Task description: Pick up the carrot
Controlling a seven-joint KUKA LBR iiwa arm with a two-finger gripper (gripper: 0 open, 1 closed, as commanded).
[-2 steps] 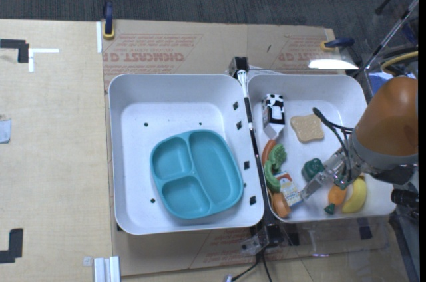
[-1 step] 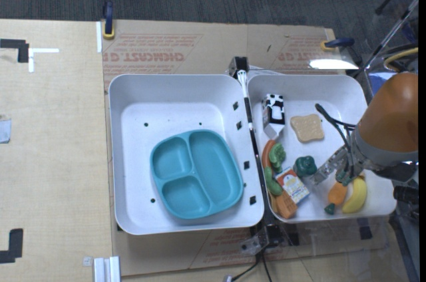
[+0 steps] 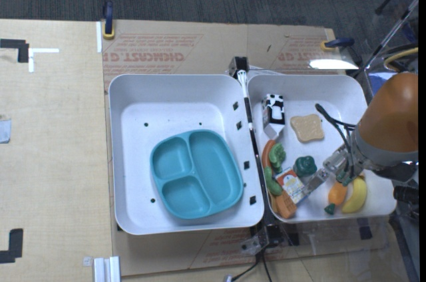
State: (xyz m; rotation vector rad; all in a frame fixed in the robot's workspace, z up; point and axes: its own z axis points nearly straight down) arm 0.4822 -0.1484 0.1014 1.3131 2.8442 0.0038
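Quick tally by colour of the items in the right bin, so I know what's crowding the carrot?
Orange: 3, the carrot, a small fruit, a piece at the front
Green: 2, the broccoli, a pod
Yellow: 1, the banana
Tan: 1, the bread slice
Black-and-white: 1, the carton
Multicolour: 1, the packet
Total: 9

Teal divided plate (image 3: 196, 172); white bins (image 3: 126, 161). At three o'clock: orange carrot (image 3: 267, 153) with green top, tan toast (image 3: 307, 128), yellow banana (image 3: 357, 195).

Even, bright overhead light, white glare patch on the cardboard (image 3: 333, 64), mildly soft focus throughout
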